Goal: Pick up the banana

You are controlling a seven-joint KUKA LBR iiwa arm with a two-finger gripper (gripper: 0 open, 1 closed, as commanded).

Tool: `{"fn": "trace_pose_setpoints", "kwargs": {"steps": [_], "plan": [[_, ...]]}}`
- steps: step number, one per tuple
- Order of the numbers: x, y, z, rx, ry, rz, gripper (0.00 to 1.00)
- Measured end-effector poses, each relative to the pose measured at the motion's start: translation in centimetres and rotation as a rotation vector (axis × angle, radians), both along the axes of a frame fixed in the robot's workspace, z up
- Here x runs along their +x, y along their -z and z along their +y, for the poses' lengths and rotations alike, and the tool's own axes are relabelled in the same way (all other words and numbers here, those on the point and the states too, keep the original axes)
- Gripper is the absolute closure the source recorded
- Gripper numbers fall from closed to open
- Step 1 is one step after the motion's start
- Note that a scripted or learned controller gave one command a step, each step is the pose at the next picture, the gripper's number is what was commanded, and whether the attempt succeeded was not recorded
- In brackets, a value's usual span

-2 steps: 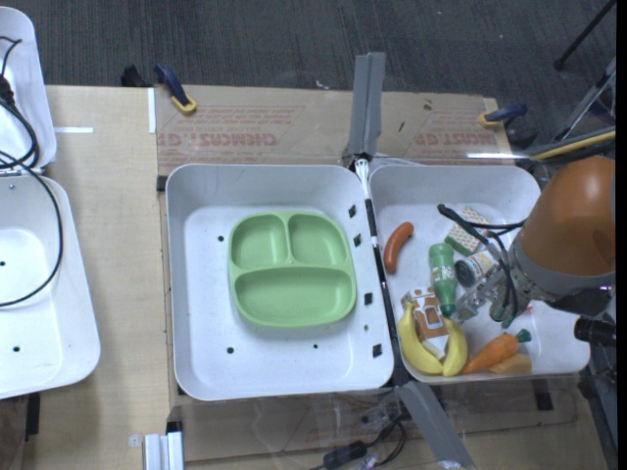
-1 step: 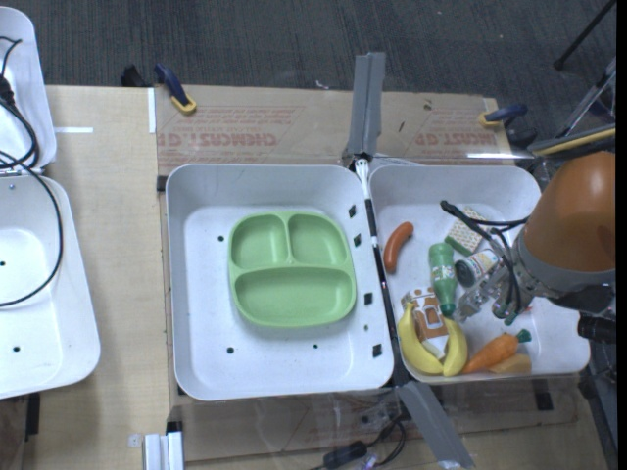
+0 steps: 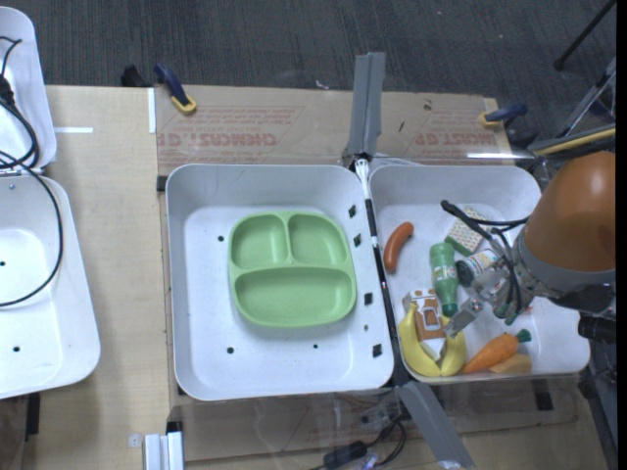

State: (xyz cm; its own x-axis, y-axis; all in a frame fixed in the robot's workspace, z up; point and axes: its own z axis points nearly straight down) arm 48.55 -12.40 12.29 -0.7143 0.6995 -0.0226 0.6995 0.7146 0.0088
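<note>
The end effector (image 3: 458,323) hovers just over the banana (image 3: 423,352) in the right bin (image 3: 560,362); whether it's open, I can't tell. It should descend squarely, avoiding the carrot (image 3: 490,352).

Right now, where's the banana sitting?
The banana lies at the front left corner of the right bin, beside the carrot, with the pincer just above it.

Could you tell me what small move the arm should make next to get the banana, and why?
Probably ease the gripper down and slightly toward the view's left: it sits at the banana's upper end, beside the carrot.
</note>
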Motion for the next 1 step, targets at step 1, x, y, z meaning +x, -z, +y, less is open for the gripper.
{"fn": "trace_pose_setpoints", "kwargs": {"steps": [1], "plan": [[0.08,1.73,0.46,-0.001,-0.173,-0.003,0.0]]}}
